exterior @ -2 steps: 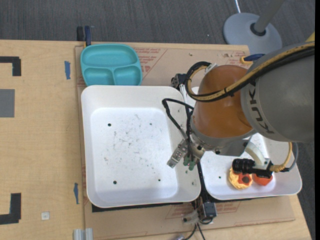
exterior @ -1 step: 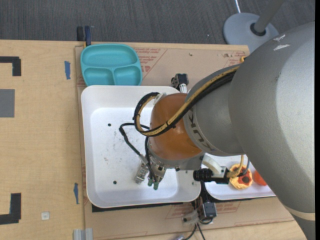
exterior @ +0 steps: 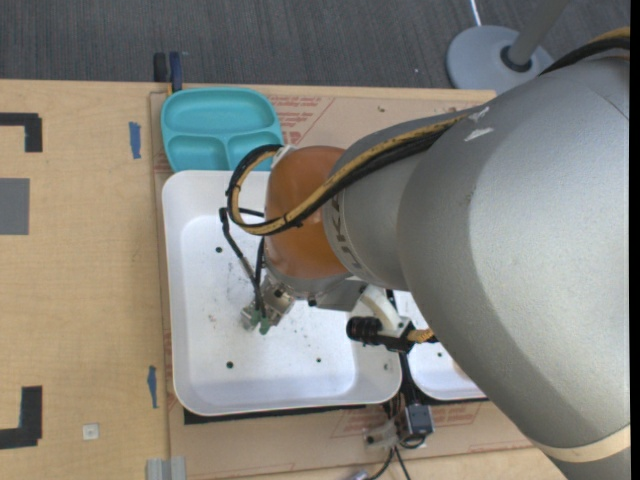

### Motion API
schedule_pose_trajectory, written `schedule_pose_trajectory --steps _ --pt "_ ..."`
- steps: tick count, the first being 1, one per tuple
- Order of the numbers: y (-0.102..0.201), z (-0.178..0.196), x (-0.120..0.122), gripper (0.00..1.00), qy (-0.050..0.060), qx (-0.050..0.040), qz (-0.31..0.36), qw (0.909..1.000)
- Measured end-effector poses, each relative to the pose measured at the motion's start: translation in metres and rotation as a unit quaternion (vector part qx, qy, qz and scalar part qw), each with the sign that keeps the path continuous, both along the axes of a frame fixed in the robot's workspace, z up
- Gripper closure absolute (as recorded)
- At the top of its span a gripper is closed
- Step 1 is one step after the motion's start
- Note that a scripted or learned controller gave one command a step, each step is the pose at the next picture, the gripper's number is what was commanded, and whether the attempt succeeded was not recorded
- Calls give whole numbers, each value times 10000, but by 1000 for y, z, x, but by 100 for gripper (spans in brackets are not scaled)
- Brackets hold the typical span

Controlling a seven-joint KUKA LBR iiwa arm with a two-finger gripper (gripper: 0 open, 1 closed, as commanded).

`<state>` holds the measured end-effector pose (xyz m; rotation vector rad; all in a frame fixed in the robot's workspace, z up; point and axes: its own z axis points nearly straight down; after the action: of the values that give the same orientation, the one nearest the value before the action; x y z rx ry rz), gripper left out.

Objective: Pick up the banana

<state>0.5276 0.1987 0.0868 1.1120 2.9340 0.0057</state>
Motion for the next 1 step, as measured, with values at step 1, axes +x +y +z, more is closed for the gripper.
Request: schedule_pose_trajectory --steps 1 --pt "3 0 -40 100 -20 -8 1908 9816"
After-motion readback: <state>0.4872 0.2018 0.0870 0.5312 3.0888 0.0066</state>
